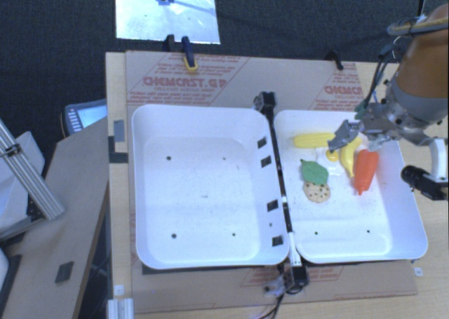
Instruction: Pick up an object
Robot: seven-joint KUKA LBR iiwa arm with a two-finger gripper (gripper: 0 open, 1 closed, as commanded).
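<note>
The right bin holds several toy foods. A yellow banana lies near its back wall, with a second yellow piece beside an orange carrot. A green leaf rests just above a speckled cookie. My gripper hangs over the back of this bin, right above the second yellow piece and the top of the carrot. Its fingers stand apart, open, and I see nothing gripped between them.
The left bin sits beside the right one, with a black divider strip between them. The arm's grey and orange wrist looms over the right bin's far right corner. A black fitting juts in at the right rim.
</note>
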